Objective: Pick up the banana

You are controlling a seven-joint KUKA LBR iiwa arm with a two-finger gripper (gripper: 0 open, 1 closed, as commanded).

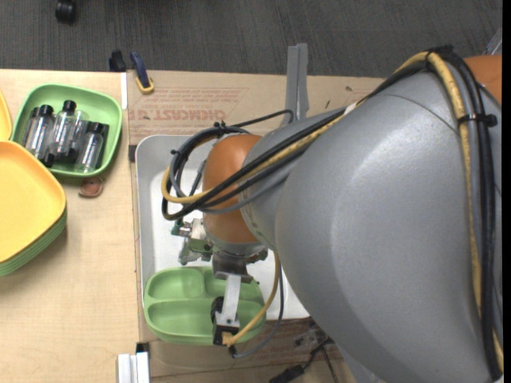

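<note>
**Banana hidden beneath the arm**

The banana is judged to lie in the shallow white bin, masked by the bulky grey arm. The claw is held low over a glossy green divided plate, presumably for a downward grasp; whether it is open, or anything is gripped, cannot be told.

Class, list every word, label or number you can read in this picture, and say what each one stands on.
Red print on the cardboard sheet behind the bin: two lines of lettering, too blurred to read.
Labels on the small bottles in the green tray: too small to read.
No other text shows.
</note>
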